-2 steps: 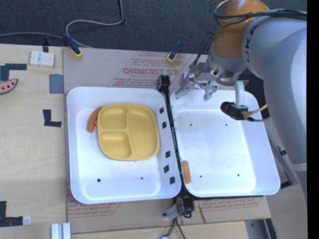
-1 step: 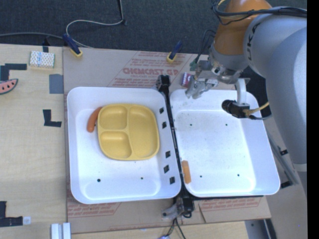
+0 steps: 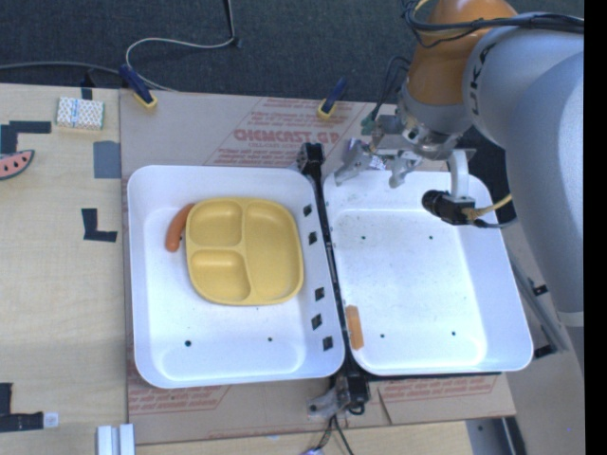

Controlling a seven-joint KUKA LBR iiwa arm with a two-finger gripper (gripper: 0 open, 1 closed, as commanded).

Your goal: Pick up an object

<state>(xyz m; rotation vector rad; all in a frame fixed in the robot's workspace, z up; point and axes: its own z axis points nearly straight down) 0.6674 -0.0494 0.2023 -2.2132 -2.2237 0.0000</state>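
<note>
Grey arm reaching in from the right, orange band above the wrist, jaws hanging spread, nothing between them

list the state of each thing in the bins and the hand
yellow divided plate: upright, flat in left bin
orange carrot: lying against the plate's left edge
small orange piece: lying at right bin's left wall
hand: over right bin's far edge, holding nothing

Bright, even overhead light, soft shadows, mild glare on the white bins, focus fairly sharp.
</note>
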